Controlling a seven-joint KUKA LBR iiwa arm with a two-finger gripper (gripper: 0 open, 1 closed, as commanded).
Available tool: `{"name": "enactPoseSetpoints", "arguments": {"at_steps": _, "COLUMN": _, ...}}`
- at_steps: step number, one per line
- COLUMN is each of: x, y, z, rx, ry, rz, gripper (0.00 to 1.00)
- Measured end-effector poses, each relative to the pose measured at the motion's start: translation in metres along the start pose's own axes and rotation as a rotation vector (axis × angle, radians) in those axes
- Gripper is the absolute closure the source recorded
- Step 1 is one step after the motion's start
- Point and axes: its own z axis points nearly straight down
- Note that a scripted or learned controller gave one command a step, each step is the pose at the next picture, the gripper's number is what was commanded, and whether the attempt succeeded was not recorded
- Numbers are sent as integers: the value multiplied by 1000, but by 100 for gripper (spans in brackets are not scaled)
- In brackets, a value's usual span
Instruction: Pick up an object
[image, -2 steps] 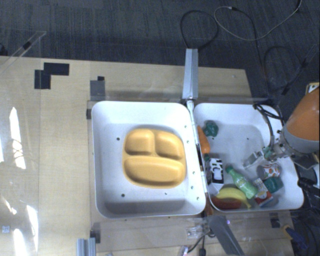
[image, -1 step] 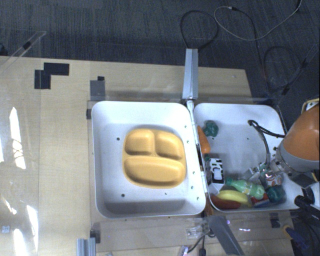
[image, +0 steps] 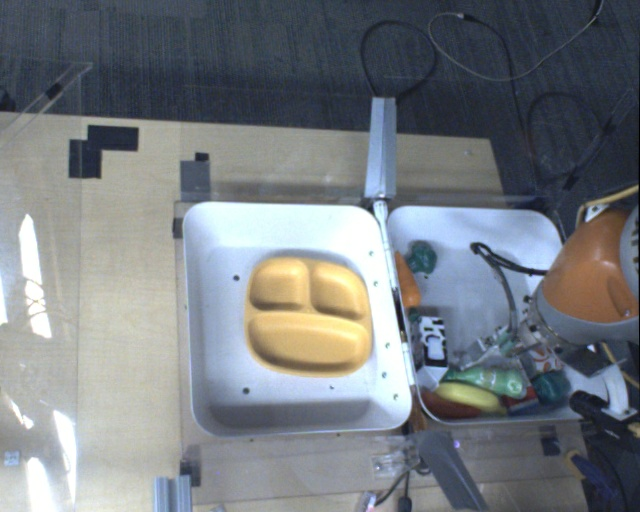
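A pale wooden counter (image: 120, 330) carries black L-shaped tape marks (image: 98, 148) at ten o'clock. Black cables (image: 480, 50) loop across dark grey carpet (image: 220, 50) at one o'clock. A grey metal post (image: 382, 150) stands at twelve o'clock.

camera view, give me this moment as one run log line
arm: over right bin | pincer: low, above pile in near corner | pile: banana, green item | left bin: yellow tray | lift: none seen

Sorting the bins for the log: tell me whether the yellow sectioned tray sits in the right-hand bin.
No: the yellow tray lies in the left bin, while the right bin has small items.
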Motion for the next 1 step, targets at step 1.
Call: {"name": "enactPoseSetpoints", "arguments": {"at_steps": 1, "x": -41, "y": 55, "z": 2, "rx": 2, "ry": 3, "rz": 35, "gripper": 0}}
